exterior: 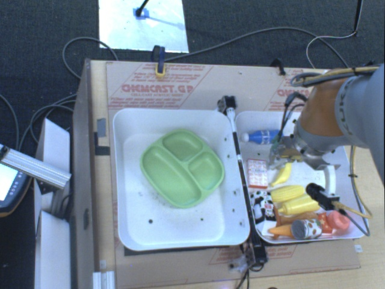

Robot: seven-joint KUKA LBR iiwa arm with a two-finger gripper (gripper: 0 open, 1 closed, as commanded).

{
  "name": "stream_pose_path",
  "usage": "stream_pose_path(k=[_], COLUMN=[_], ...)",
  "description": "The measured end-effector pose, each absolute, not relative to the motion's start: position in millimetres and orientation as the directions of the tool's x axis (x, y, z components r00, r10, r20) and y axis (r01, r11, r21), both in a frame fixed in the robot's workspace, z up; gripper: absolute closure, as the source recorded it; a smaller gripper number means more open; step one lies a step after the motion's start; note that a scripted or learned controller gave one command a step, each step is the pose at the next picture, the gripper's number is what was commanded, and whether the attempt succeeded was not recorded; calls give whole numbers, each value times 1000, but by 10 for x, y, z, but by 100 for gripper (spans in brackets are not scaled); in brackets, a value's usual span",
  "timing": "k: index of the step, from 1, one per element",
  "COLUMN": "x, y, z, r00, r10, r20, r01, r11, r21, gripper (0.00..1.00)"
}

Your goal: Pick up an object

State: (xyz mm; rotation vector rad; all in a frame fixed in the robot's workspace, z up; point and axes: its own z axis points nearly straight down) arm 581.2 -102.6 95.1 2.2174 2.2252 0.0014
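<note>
One small yellow banana [283, 173] is seen in the right bin [255, 118], lying at a slant near the middle of the bin floor. It is found just below the gripper [283, 154] in the camera view, close under its tip, and nothing is seen to be held by the claw. Whether the claw is spread or pressed together cannot be told, since it is hidden under the grey wrist and the orange band.

Just left of the banana a red-and-white card [257, 173] is laid flat on the bin floor. Above it, near the top wall, a clear bottle with a blue label [261, 136] is lying on its side, just left of the gripper. Below the banana an ear of corn [287, 192] is placed, with a second yellow item [295, 207] touching its lower side. Along the bottom wall a black-and-white patterned item [260, 209], a carrot [283, 229], a small can [307, 229] and an orange-red item [334, 221] are crowded together.

In the left bin [129, 131] a green divided plate [182, 167] is set, well apart from the gripper.
</note>
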Motion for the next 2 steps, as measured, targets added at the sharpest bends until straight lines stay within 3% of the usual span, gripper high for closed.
stream_pose_path(k=[1, 2], x=[5808, 5605], y=[-1102, -1334], z=[967, 844], r00=[2, -1], r10=[1000, 1000], r20=[-12, -1], r01=[1000, 1000], r11=[-2, 1], r21=[5, 1], gripper=[0, 0])
